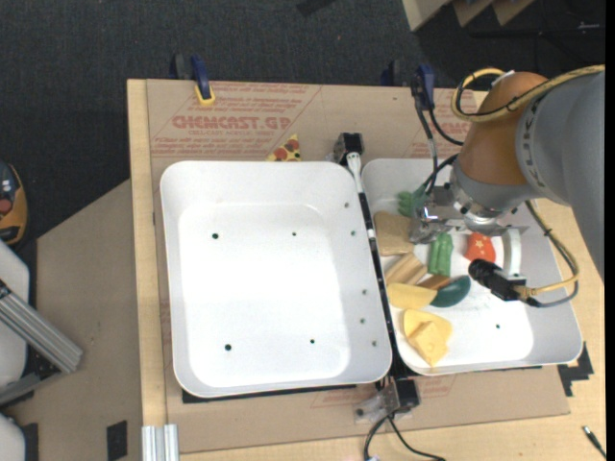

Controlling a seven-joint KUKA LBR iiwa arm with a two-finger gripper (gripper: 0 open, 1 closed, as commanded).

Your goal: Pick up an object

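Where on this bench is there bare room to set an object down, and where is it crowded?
The left bin offers a wide bare floor, bordered by its own rim. In the right bin, a bare patch lies in the near right corner, beside the yellow pieces. Its left and middle are crowded: green block, red item, tan pieces, and the gripper above.

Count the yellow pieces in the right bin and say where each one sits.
2. One yellow wedge lies by the right bin's left wall, touching the dark green piece. The other yellow piece sits just below it, toward the front rim. The arm may hide more.
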